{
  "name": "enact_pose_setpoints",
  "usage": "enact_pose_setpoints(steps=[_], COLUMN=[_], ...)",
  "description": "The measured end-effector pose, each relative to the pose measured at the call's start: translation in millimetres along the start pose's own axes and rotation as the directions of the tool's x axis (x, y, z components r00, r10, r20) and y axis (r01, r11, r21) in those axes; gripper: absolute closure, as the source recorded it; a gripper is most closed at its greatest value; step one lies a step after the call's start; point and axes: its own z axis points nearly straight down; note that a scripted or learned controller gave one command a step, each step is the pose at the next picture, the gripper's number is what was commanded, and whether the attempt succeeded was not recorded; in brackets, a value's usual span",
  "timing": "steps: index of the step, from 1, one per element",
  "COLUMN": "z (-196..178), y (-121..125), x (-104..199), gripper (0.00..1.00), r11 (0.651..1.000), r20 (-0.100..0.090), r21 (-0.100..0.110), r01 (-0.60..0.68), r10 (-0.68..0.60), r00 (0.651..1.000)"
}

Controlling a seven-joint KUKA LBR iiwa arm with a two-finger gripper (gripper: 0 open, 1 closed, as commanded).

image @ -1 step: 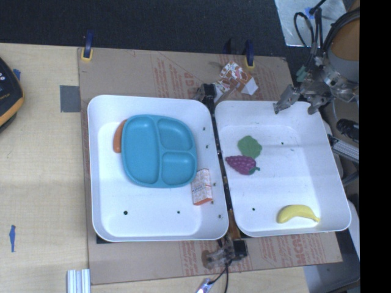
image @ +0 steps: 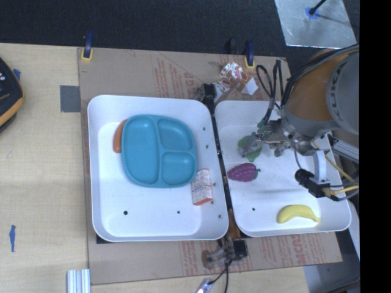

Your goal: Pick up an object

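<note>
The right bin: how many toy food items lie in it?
3. A purple one lies near the left wall, a yellow banana near the front, a green one beside the pincer. The arm may hide more.

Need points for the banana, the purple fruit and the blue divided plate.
banana (image: 297,213): camera view, middle of its curved yellow body, right bin.
purple fruit (image: 242,172): camera view, centre of its body, right bin.
blue divided plate (image: 160,151): camera view, ridge where its compartments meet, left bin.

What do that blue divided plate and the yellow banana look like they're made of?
The blue divided plate looks like moulded plastic: one even colour, smooth rounded compartments, dull sheen. The banana is probably a plastic toy, judging by its uniform, unblemished yellow, though this view cannot confirm it.
</note>
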Motion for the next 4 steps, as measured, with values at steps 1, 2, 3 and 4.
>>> enact_pose_setpoints(steps=[1, 2, 3, 4], z=[25, 25, 8, -74], y=[43, 22, -55, 13], x=[-1, -45, -82, -103], gripper=[0.00, 0.00, 0.00, 0.00], r11=[1.000, 1.000, 1.000, 1.000], r20=[0.001, 0.000, 0.001, 0.001], r21=[-0.003, -0.003, -0.003, -0.007], r01=[-0.001, -0.003, -0.002, -0.003], r10=[0.001, 0.003, 0.002, 0.003], r00=[1.000, 1.000, 1.000, 1.000])
